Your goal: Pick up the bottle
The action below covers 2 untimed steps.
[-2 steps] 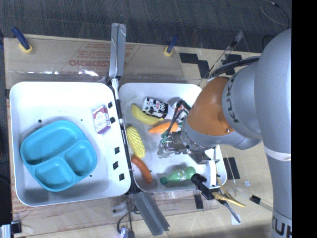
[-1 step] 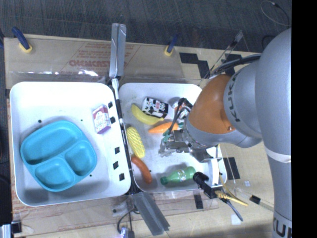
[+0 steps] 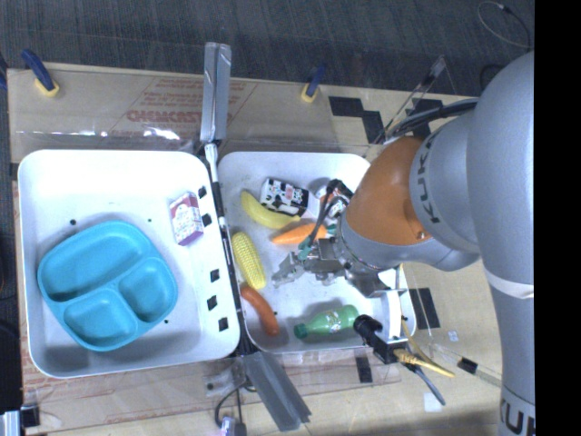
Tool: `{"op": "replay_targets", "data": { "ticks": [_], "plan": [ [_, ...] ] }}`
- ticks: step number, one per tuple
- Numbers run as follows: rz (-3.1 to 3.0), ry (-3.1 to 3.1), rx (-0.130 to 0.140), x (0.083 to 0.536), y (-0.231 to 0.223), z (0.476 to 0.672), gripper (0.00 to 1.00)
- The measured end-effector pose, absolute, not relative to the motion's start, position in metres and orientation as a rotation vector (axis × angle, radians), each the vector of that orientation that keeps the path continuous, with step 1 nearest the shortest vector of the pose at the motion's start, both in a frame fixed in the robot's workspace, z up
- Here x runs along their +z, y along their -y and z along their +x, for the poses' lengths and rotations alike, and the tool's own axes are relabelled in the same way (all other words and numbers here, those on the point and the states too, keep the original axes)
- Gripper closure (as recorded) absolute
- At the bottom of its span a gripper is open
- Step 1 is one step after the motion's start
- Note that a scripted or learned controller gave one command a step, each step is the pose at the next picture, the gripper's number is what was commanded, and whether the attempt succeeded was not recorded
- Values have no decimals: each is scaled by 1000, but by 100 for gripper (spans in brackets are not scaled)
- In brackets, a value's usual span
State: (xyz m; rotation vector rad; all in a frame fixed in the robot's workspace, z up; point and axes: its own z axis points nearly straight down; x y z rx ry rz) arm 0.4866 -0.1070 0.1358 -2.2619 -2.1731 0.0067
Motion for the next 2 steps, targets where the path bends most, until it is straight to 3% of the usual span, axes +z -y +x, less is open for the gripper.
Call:
{"op": "replay_targets", "data": {
  "ticks": [1, 2],
  "plan": [
    [-2496, 1905, 4, 145, 90, 490, 0],
    [-2696, 1599, 6, 91, 115, 475, 0]
  ]
}}
